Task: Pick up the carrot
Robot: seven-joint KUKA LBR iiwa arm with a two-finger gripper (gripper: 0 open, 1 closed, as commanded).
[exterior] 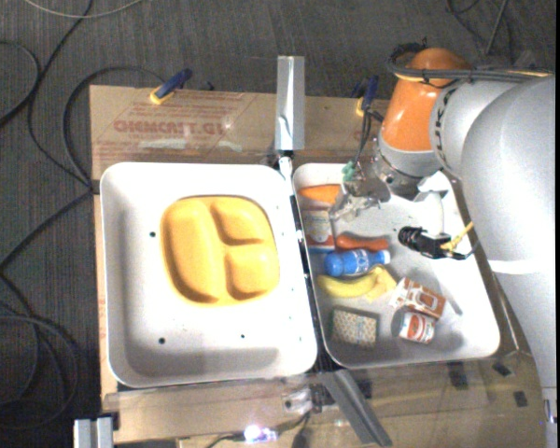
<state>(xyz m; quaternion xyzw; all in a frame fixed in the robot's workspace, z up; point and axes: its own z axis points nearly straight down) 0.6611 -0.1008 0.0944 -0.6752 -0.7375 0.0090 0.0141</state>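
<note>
The carrot (364,243) is a slim orange-red piece lying crosswise in the right bin (476,343), just above a blue bottle (354,263). My gripper (351,201) hangs over the upper part of that bin, slightly above and left of the carrot, beside an orange cup (319,197). Nothing shows between its tips. The grey arm with its orange band (413,119) comes in from the upper right.
Below the bottle lie a banana (357,286), a patterned square pad (355,326), a small carton (420,298) and a can (413,328). The left bin (131,343) holds a yellow divided plate (221,248). A metal post (289,110) stands between the bins at the back.
</note>
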